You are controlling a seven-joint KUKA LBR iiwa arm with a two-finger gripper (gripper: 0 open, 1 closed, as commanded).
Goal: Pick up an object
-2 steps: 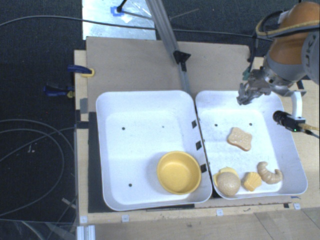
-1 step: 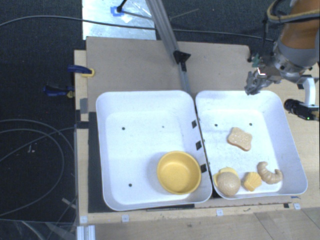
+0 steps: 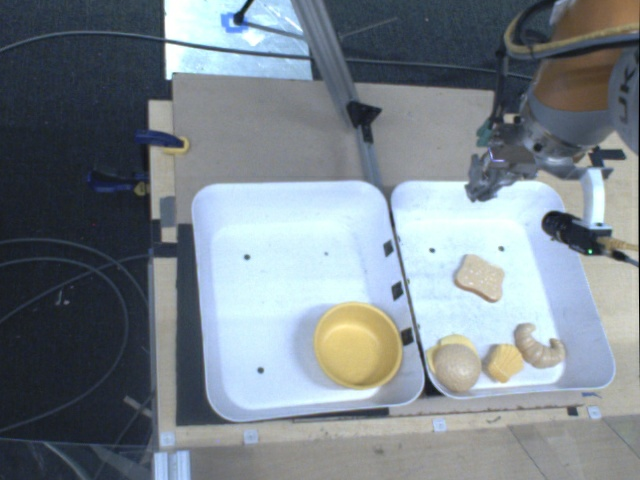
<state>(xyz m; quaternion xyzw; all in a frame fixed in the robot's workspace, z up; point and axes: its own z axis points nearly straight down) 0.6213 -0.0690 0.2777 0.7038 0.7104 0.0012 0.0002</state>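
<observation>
claw (image 3: 487,185): above far edge of right bin (image 3: 560,268); finger state can't tell, nothing visibly pinched
arm (image 3: 580,58): high, likely staging, not committed
candidates: toast slice (image 3: 479,278) mid-bin, isolated, likely easiest pick
near edge: bun (image 3: 456,364), yellow piece (image 3: 504,363), croissant (image 3: 539,346), crowded
left bin (image 3: 290,218): yellow bowl (image 3: 358,344), near-right corner
</observation>
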